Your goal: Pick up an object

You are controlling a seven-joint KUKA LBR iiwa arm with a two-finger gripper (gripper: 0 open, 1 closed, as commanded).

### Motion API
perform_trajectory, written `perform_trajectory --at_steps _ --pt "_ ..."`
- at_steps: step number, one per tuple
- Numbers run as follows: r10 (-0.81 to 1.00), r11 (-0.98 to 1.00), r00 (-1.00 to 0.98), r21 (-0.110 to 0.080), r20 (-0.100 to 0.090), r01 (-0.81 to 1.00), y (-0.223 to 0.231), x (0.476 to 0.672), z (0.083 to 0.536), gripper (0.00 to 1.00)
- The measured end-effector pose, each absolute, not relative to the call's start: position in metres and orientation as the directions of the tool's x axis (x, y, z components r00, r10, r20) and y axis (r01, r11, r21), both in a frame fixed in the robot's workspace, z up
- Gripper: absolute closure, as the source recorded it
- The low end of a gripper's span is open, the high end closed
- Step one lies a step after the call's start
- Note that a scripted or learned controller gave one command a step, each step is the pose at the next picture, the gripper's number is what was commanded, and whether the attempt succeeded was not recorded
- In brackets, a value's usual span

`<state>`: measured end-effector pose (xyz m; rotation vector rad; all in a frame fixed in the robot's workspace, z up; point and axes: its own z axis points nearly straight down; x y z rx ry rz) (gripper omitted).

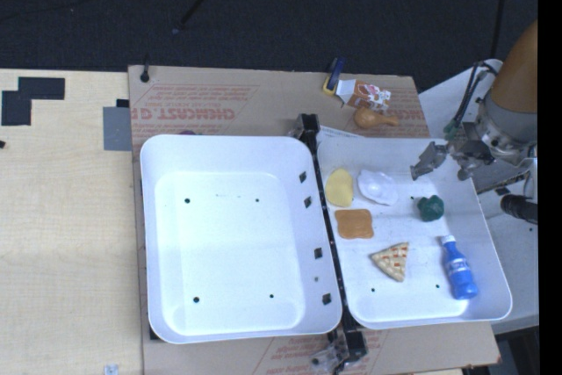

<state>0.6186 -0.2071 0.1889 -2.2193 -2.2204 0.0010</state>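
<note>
On the bench, two white bins sit side by side on a cardboard sheet (228,101). The left bin (176,312) holds nothing I can see; the right bin (492,303) carries all the pickable items. The arm (518,79) comes in from the right, orange band up top, with the gripper (443,158) hanging over the right bin's upper right part. Jaws look spread apart, nothing between them, though the tips are small and dark so I'm only fairly sure.

Items in the right bin, big to small: blue bottle (457,269) lying near the right wall; brown toast-like slab (354,224) near the divider; yellow lump (340,187) just above it; white crumpled piece (378,187) beside the yellow one; pizza slice (391,260) lower middle; dark green blob (430,207), nearest to the gripper, below it. No target is fixed by the task; the green blob looks the likeliest pick.

Outside the bin, a red-and-white packet (372,94) and an orange piece (371,118) lie on the cardboard.

Risks, as I judge: the green blob is small and rounded, so it could squirt out of closing jaws. The white piece against the white floor is easy to misplace. Flat toast and pizza give little edge to grab. The bottle may roll.
</note>
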Motion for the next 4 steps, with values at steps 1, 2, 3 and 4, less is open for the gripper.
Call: perform_trajectory --at_steps 1,2,3,4 --pt "1.000 0.000 0.000 -0.007 0.003 1.000 -0.193 0.562 0.083 0.00" --pt "1.000 0.005 -0.005 0.003 0.000 1.000 -0.151 0.635 0.088 0.00" --pt "1.000 -0.003 0.003 -0.013 0.006 1.000 -0.121 0.468 0.087 0.00" --pt "1.000 -0.007 0.007 -0.003 0.000 1.000 -0.124 0.475 0.098 1.00"
